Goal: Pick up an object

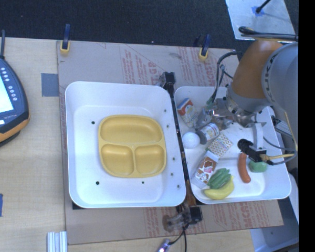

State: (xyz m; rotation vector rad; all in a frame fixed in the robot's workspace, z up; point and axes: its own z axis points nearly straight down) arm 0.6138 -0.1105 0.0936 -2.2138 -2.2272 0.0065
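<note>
Objects for picking lie heaped in the right bin: a white ball at its left side, a small can just right of the ball, a carton with a red label farther back, and a second carton with red and brown print nearer the front. Any writing on these packs is too small to read. Along the near rim sit a yellow banana with a green vegetable toy resting on it, and to their right a red sausage and a small green piece.

Above the far half of that bin is the arm's gripper, down among the objects close to the can; whether its fingers are wide or narrow cannot be told, and no object is seen between them.

To the left, the left bin holds a yellow divided tray with three compartments.

Both bins rest on a sheet of brown cardboard printed with faint red lettering, unreadable, clamped at its far edge to a pale wood bench. A control pendant with a lit screen lies at the bench's left edge. Dark floor runs beyond the bench.
</note>
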